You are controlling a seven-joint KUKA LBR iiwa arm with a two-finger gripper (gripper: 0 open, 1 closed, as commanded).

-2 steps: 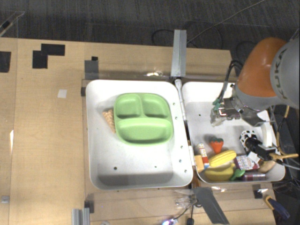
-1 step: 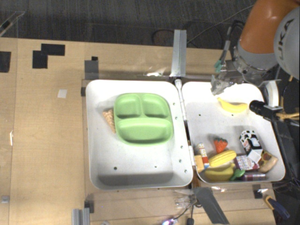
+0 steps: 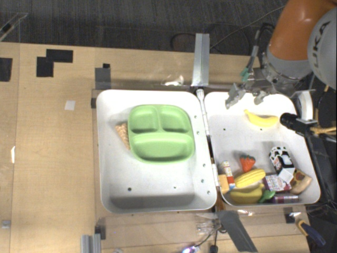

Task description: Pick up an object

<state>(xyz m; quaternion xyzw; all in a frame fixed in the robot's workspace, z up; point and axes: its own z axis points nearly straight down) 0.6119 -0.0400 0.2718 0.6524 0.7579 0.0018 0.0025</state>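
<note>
In the left bin point(image 3: 110, 194) a green divided tray point(image 3: 160, 132) lies flat with a tan snack point(image 3: 122, 135) tucked against its left edge, well apart from the pile of toy food crowded into the right bin's point(image 3: 221, 115) near corner. A lone banana point(image 3: 261, 120), the likeliest pick, lies clear at the far side, easiest to reach. The gripper point(image 3: 247, 95) hangs just above it, jaws spread wide, holding nothing.

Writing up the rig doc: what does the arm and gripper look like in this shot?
The arm is a bulky rounded grey body with a wide orange band above the wrist and part of a dark letter marking on its grey shell. The gripper is small, metallic grey, with two thin fingers. Thin dark cables run beside the wrist, with a small green part there.
</note>
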